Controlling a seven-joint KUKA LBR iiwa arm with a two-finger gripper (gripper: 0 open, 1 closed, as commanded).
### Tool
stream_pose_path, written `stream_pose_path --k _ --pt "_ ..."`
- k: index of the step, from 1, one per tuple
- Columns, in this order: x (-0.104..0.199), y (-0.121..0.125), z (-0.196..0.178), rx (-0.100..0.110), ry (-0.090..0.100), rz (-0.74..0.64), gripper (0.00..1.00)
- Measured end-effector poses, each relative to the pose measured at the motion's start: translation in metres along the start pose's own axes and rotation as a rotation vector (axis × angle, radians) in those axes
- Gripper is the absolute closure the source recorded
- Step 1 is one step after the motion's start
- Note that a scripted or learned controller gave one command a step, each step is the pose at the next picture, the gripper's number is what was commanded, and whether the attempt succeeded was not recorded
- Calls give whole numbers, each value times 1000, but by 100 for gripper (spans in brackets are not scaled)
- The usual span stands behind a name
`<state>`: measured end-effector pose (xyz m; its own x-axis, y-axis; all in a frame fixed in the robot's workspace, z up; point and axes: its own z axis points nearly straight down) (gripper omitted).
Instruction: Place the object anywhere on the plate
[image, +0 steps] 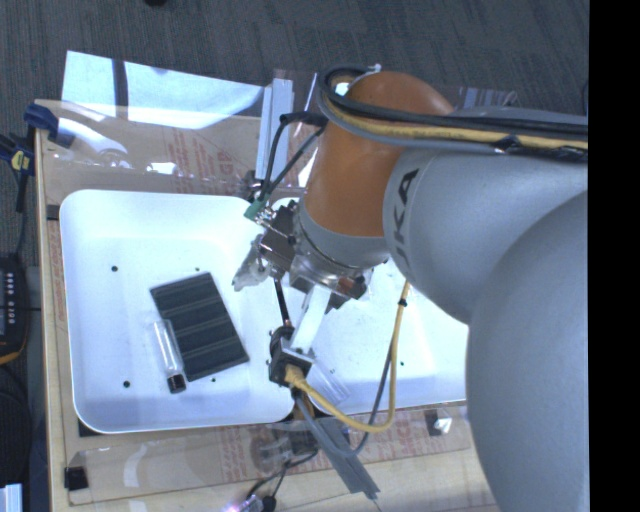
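The left bin (100, 300) is glossy white, and the plate (200, 326) in it is dark charcoal with ribbed bands across it. Along its edge lies a clear tube (168, 352) with a dark tip. The arm (480, 240) is grey with an orange band (370, 160), trailed by a yellow cable (385, 400).

You see two bins side by side on the bench (150, 450). In the left bin (90, 300) lies a flat ribbed block (200, 325), near the middle. A small tube (168, 355) lies touching its left side. The arm (450, 200) reaches in from the right, above the right bin (430, 350).
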<state>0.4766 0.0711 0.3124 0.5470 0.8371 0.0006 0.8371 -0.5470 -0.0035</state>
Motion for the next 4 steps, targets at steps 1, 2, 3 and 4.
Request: stream_pose_path --k 1,2,3,4 --pt "2 -2 -8 8 -6 -12 100" --pt "62 33 8 2 -5 117 100" --pt "26 -19 164 4 -6 84 100" --pt "15 -10 122 1 -2 583 100"
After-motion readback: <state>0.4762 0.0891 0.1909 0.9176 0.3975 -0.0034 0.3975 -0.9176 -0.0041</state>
